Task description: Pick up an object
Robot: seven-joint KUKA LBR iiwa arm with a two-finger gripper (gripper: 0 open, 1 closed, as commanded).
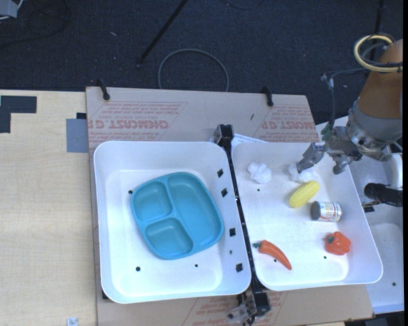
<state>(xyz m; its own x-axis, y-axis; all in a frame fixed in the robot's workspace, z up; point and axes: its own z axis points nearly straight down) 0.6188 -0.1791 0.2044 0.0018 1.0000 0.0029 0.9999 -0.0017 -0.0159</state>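
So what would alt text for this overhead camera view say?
A robot gripper hovers over the right bin, which holds a corn cob, small can, carrot, tomato and white lump. The left bin holds a blue divided plate.

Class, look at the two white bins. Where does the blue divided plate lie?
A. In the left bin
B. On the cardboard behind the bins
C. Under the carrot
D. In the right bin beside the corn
A: the blue divided plate lies flat on the floor of the left bin, apart from the toys.
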